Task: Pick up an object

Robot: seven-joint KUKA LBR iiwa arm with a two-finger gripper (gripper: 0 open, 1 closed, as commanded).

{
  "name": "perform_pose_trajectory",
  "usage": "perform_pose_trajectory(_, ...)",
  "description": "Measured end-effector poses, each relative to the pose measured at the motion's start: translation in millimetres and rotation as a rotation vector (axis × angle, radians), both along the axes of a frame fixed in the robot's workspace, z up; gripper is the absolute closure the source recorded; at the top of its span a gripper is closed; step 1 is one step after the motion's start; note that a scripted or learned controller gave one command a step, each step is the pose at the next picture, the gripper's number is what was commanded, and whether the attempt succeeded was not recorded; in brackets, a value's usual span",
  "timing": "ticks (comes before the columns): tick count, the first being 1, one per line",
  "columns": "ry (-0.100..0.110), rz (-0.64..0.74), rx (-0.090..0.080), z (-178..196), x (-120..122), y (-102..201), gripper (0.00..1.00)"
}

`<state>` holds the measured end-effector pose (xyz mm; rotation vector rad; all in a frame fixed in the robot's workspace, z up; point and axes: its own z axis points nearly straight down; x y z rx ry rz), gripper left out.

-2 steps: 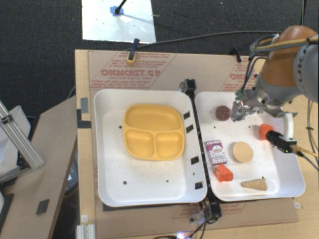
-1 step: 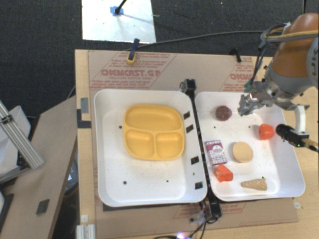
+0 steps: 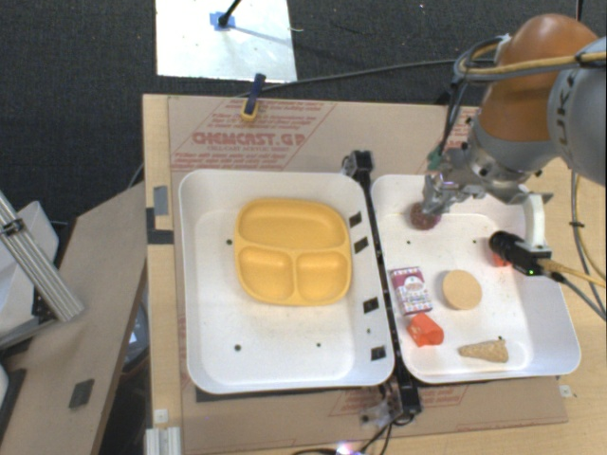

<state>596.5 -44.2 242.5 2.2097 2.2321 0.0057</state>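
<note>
Counting across the tabletop (image 3: 161, 282), there are two white bins side by side. The left bin (image 3: 204, 349) holds one thing, a yellow divided plate (image 3: 289, 251) with three compartments, lying flat near its middle. The right bin (image 3: 560, 339) holds five loose things: a small dark reddish round object (image 3: 422, 218) near the far left corner, a small patterned box (image 3: 411, 290), an orange-red block (image 3: 426, 330) just in front of the box, a tan round disc (image 3: 462, 290) beside the box, and a tan wedge-shaped piece (image 3: 485, 351) near the front edge. The arm's gripper (image 3: 438, 200) hangs over the dark round object, right at its top; whether the fingers are apart or closed cannot be told from here. A black fitting with a red spot (image 3: 513, 252) sits at the bin's right side. Cables (image 3: 579, 235) trail past the arm there.
</note>
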Motion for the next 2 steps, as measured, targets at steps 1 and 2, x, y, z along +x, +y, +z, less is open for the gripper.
perform_pose_trajectory(1,0.001,-0.001,-0.001,5.2,1.8,53.4,1.00)
perform_pose_trajectory(2,0.001,-0.001,0.000,2.8,7.4,104.6,1.00)
